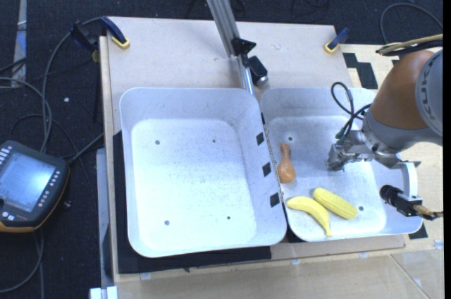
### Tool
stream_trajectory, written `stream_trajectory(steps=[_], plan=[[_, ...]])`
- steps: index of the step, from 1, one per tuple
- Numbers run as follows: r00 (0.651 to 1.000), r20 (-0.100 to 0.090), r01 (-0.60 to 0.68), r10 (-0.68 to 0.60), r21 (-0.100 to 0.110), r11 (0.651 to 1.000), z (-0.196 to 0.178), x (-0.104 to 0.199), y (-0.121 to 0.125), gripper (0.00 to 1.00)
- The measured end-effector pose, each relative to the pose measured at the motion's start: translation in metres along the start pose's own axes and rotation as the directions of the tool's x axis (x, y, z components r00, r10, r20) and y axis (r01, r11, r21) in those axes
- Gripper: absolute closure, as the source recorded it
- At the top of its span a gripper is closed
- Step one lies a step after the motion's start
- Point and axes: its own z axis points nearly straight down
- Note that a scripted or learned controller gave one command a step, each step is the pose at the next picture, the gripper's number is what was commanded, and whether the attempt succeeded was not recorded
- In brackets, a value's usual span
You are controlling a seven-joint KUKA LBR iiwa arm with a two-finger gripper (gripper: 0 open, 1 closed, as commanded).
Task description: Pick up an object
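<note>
The right bin [310, 128] holds three small items. A tan, drumstick-shaped piece [286, 165] lies near the bin's left wall. A yellow banana [311, 211] and a yellow corn cob [335, 203] lie side by side near the front edge. My gripper [338, 158] hangs low over the bin's right half, up and to the right of the corn and apart from it. Its fingertips are too small and dark to make out.
The left bin [190, 171] sits beside the right one. A slanted metal pole [220, 1] with a clamp rises behind the bins. Yellow clamps [118, 41] mark the bench's back corners. A teach pendant [28, 181] lies on the floor at left.
</note>
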Motion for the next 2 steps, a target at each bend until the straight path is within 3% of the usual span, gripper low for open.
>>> stream_trajectory(steps=[2], plan=[[1.000,0.001,0.001,-0.001,-0.004,1.000,-0.099,0.013,-0.010,1.00]])
